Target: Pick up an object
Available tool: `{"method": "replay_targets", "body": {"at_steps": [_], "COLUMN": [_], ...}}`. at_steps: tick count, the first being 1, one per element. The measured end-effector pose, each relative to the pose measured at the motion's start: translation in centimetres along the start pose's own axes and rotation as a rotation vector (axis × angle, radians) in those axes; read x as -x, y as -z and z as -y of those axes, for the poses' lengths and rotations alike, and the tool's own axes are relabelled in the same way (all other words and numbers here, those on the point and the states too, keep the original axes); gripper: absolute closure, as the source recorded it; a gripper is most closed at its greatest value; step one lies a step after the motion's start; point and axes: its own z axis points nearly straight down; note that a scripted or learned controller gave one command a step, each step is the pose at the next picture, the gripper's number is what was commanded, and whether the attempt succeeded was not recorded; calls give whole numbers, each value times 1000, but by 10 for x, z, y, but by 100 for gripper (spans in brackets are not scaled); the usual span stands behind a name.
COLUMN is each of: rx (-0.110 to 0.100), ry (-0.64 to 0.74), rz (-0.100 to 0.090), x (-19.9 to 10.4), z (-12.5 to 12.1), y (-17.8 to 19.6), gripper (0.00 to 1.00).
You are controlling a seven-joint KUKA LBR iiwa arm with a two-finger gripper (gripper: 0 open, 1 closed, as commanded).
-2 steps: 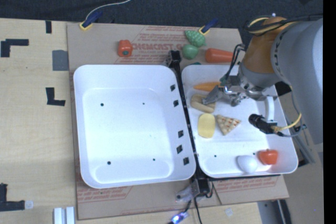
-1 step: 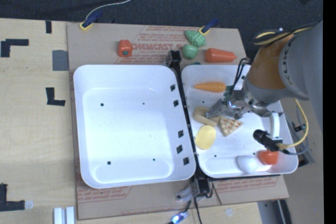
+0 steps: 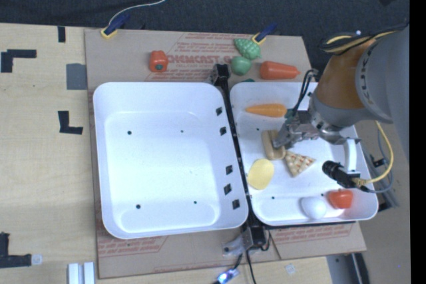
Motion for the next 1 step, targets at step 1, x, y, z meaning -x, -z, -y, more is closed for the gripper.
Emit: {"method": "replay_targets", "body": {"at_steps": [1], "rx": [-1], "ry": [0], "rz": [0], "x": [0], "z": [0], "y": [-1], "gripper": [0]}}
